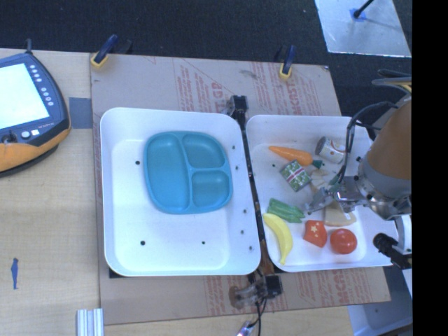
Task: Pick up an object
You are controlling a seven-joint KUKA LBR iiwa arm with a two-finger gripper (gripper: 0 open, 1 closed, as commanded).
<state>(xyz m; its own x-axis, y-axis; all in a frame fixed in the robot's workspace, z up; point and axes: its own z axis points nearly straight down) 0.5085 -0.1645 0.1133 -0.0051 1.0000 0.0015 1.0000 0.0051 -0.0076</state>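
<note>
Toy food is all piled in the right bin (260, 128), and that's where the gripper (334, 196) is hanging, low over the middle of the pile. Can't really tell what the fingers are doing from this angle, so I won't guess, and nothing looks clearly caught between them.

Nearest the front rim: the banana (279, 236) lying lengthwise along the left wall, then a red pepper-ish chunk (315, 233) and the tomato (343, 241) side by side, both just below the gripper. A pale slice (338, 218) sits right under the tip, so I'd say that's the likeliest pick.

To the gripper's left is a green pod thing (285, 210), long axis running left-right. Further back there's the green can (296, 176), tilted, and the carrot (291, 155) pointing left to right, with a grey cup (329, 148) near the back.

Stuff is packed tight, so neighbours could get bumped.

Left bin (112, 187) just has the blue divided plate (187, 171), well apart.
</note>
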